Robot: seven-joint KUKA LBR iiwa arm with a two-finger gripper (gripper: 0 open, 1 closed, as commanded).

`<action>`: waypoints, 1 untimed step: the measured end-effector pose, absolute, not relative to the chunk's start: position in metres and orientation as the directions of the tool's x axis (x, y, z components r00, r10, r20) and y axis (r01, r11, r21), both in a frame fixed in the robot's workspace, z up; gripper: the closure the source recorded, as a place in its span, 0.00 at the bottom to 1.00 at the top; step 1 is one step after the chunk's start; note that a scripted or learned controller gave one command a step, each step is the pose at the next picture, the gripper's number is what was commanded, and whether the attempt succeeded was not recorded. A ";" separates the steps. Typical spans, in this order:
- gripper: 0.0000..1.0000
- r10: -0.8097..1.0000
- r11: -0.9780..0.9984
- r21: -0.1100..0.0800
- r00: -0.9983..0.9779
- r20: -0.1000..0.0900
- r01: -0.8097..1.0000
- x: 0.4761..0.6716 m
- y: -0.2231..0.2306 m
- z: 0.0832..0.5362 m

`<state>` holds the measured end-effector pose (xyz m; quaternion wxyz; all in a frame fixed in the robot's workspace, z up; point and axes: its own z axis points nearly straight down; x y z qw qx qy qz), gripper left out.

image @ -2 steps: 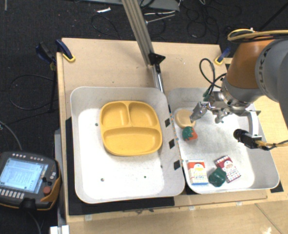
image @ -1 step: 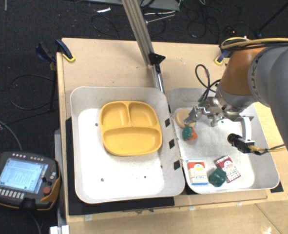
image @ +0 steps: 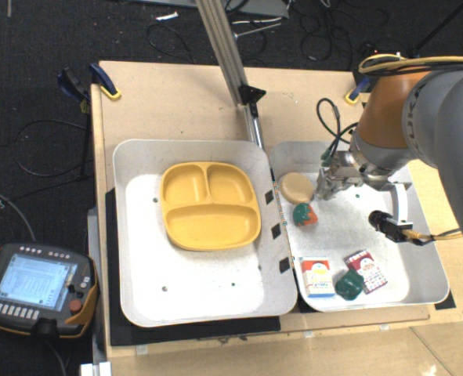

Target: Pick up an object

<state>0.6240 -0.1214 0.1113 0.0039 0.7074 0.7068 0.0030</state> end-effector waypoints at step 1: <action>1.00 1.000 0.002 0.004 -0.002 -0.001 1.000 0.623 -0.120 0.154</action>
